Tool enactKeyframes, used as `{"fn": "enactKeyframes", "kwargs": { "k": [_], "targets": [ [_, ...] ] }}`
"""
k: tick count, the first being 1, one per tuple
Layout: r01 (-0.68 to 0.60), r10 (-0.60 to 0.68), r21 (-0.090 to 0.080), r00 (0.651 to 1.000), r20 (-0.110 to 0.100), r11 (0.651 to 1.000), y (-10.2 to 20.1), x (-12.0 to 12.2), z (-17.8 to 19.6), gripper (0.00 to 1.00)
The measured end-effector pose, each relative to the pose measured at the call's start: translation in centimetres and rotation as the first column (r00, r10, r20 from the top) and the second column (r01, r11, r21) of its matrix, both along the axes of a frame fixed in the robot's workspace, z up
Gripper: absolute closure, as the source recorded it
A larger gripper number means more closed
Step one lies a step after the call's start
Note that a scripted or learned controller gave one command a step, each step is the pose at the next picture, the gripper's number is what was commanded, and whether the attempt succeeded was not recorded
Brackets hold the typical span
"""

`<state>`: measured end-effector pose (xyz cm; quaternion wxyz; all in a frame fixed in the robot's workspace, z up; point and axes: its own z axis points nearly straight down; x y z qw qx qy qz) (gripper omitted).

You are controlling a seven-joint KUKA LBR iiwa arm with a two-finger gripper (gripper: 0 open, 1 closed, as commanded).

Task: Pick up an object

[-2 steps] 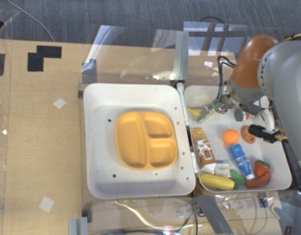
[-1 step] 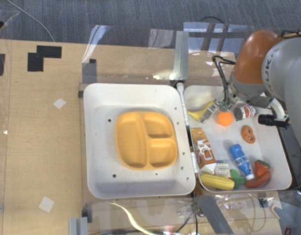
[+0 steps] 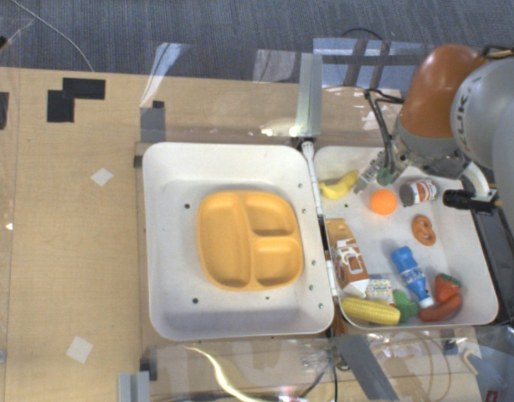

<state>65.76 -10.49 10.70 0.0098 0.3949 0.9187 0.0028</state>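
Corn cob nearest; jaws beside orange ball, grip state unclear.

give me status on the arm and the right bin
Gripper low in right bin, nothing seen held. Orange ball and banana close beside it. Divided yellow tray in left bin.

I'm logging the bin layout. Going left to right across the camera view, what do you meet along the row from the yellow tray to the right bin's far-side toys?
Yellow tray → banana → orange ball → small can.
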Motion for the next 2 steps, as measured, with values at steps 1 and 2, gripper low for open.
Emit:
{"fn": "enactKeyframes", "kwargs": {
  "k": [1, 2],
  "targets": [
    [-0.001, 0.001, 0.0, 1.0, -0.001, 1.0, 0.0, 0.0, -0.1, 0.0],
    [-0.023, 0.023, 0.0, 0.999, -0.027, 1.0, -0.1, 0.8, -1.2, 0.0]
  ]
}}
